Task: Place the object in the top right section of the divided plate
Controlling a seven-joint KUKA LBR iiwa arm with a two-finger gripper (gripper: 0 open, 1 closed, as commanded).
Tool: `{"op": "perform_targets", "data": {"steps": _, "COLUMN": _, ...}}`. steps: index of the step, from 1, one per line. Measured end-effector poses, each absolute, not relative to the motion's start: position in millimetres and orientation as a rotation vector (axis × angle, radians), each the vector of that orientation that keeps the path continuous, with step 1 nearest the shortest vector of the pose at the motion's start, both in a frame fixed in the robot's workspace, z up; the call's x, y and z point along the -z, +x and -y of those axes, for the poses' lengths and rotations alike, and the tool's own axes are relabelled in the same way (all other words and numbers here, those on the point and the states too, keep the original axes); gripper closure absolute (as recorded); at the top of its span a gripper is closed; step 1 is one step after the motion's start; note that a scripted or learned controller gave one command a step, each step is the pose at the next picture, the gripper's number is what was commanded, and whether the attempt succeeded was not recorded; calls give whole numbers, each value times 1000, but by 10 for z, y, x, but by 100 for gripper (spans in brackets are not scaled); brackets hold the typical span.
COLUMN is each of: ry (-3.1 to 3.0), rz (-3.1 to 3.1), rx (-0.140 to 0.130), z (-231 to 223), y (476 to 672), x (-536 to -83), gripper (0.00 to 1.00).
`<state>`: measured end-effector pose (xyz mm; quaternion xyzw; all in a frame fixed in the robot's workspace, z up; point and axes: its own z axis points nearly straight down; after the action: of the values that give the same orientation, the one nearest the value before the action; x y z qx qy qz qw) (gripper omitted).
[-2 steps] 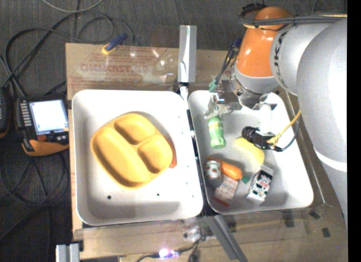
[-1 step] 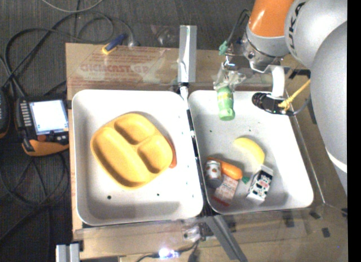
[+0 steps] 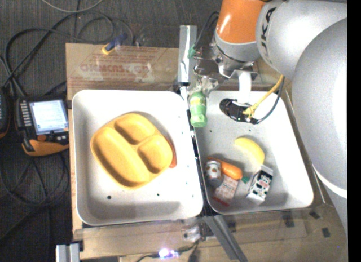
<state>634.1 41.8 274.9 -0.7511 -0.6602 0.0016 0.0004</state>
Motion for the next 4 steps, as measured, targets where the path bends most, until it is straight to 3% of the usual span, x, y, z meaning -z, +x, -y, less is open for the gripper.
{"op": "perform_targets", "data": {"steps": 1, "ry": -2704, "rz": 1605, "rx": -8, "z": 161, "y": 6170, "x": -3164, "gripper": 100}}
{"op": "perform_targets", "data": {"steps": 2, "ry": -2709, "rz": 1596, "rx": -8, "z": 379, "y": 6247, "x": -3203, "gripper": 100}}
{"op": "perform_targets", "data": {"steps": 3, "ry": -2923, "rz": 1151, "rx": -10, "z": 78, "y": 6429, "x": -2433, "gripper": 100}}
{"op": "perform_targets", "data": {"steps": 4, "ry": -3009, "rz": 909, "rx": -9, "z": -141, "y": 6207, "x": -2675, "gripper": 100}}
